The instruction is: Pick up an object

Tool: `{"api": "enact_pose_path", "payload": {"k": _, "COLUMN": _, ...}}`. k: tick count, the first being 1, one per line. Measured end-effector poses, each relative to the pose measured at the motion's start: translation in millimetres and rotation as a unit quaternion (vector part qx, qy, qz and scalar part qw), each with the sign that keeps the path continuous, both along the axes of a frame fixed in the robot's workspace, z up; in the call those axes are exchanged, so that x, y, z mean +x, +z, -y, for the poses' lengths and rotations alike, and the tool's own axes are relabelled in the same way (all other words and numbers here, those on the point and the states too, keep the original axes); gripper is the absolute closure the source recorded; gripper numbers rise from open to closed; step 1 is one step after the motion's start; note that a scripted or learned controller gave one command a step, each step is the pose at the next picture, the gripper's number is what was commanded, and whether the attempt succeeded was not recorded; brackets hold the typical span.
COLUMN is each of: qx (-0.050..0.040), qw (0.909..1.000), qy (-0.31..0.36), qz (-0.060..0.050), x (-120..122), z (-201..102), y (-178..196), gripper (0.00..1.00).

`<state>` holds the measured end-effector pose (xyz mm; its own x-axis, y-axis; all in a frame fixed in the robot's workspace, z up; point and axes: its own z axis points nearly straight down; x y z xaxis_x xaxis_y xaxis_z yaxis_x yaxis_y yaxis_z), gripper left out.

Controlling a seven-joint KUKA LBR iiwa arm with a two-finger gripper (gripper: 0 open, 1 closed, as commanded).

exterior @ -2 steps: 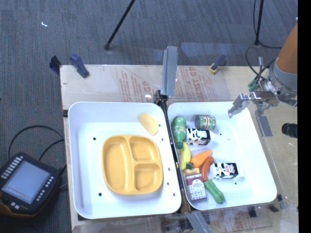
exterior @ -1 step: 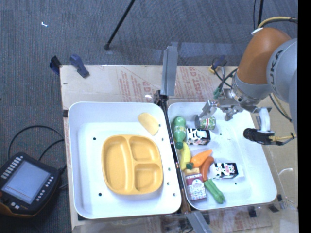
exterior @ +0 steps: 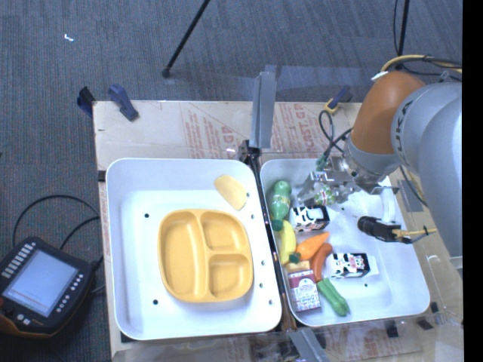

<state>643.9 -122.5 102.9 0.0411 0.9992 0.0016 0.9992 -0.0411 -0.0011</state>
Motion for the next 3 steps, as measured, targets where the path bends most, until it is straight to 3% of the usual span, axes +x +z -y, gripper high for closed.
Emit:
{"api": "enact_pose_path", "payload": {"k": 1, "qx": -0.0003, "qw": 1.0, "qy": -0.004, "qz": 0.001, "x": 1, "z": 16, "y": -14, "gripper": 0.0}}
{"api": "enact_pose_path", "payload": {"k": 2, "qx": 0.0003, "qw": 1.0, "qy": -0.003, "qz": 0.001, "x": 2, "z": 16, "y": -4, "gripper": 1.0}}
{"api": "enact_pose_path", "payload": {"k": 3, "qx": -0.0005, "qw": 0.9954, "qy": 0.096, "qz": 0.001, "x": -10, "z": -48, "y": 105, "gripper": 1.0}}
